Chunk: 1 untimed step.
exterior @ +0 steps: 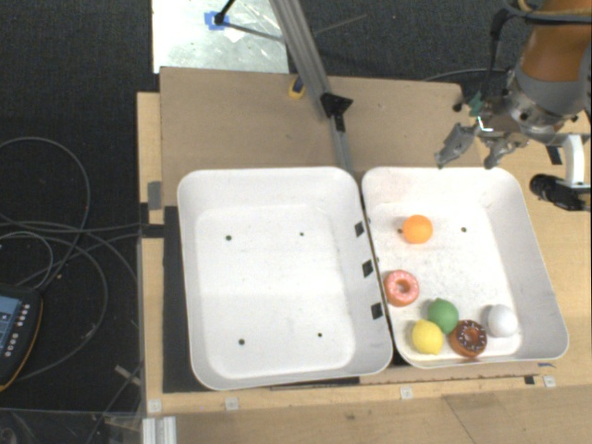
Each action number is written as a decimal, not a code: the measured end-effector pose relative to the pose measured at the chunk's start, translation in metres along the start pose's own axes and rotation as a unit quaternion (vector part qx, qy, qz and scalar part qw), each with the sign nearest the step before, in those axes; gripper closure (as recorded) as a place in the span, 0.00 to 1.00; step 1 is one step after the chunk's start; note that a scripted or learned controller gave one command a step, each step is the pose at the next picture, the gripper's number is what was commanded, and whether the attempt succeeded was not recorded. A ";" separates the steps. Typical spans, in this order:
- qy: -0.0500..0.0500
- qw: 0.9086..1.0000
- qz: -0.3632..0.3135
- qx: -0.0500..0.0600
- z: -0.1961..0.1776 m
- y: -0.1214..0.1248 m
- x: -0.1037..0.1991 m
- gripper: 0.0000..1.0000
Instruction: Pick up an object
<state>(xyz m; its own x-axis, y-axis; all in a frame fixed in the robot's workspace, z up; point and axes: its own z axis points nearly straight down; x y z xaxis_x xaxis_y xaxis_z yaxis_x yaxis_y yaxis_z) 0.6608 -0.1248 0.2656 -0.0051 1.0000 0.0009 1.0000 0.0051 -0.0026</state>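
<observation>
Two shallow white plastic bins sit side by side on a tan tabletop (240, 118), seen from above at a slant. Within the right bin (532, 248), a round orange ball (417, 228) lies near the centre, slightly toward 11 o'clock. A pink frosted ring doughnut (401, 288) lies at 8 o'clock by the left wall. Along the 6 o'clock edge sit a yellow lemon (427, 337), a green round fruit (443, 314), a chocolate-brown ring doughnut (468, 338) and a white ball (501, 320), close together. The left bin (268, 276) has bare white floor. The grey end effector (474, 151) hangs over the right bin's 12 o'clock rim, its two fingers spread wide, gripping nothing.
</observation>
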 end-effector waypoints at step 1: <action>-0.001 1.000 -0.001 -0.002 -0.003 0.001 0.000 0.00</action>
<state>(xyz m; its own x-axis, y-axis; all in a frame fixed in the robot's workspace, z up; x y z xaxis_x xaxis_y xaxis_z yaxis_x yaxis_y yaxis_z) 0.6615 -0.1248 0.2684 -0.0070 1.0000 -0.0007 1.0000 0.0070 0.0014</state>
